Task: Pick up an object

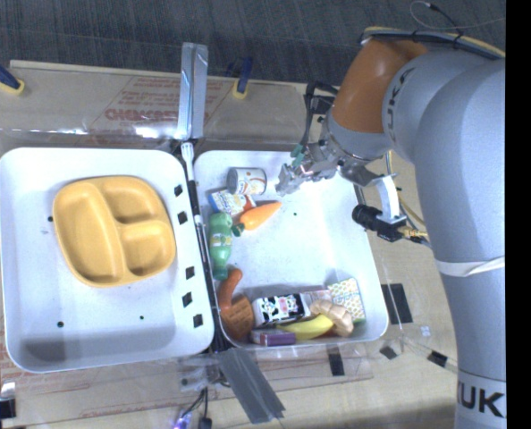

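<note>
The gripper (294,175) is hovering over the right bin (355,231) — just beside the can (246,181) and carrot (260,214) — its grip state unclear.

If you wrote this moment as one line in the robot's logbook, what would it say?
end effector: above right bin, near can and carrot | holding: nothing seen | left bin: yellow tray | pick: not yet done

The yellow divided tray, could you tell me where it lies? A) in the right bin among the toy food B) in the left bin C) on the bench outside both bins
B: the yellow divided tray lies alone in the left bin.
</note>
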### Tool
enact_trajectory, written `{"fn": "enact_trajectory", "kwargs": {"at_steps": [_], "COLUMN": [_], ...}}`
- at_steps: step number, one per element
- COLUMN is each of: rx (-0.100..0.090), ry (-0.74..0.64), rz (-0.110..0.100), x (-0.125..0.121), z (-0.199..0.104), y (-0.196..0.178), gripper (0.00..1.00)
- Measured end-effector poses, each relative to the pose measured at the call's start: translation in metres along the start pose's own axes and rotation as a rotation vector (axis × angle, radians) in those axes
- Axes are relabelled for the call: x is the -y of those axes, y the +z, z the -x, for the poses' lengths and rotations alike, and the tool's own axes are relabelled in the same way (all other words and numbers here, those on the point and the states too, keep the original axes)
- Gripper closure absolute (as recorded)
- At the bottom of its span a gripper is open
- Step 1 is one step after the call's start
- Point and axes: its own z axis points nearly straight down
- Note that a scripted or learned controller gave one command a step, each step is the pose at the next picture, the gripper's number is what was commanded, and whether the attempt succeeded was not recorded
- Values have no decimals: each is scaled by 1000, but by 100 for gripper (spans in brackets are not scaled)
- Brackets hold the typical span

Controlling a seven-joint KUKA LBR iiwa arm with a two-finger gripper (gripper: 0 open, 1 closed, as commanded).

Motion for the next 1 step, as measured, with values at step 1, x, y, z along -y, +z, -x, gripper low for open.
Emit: {"fn": "enact_trajectory", "kwargs": {"at_steps": [1], "rx": [0], "ry": [0], "rz": [0], "x": [0], "z": [0], "y": [0], "gripper": [0]}}
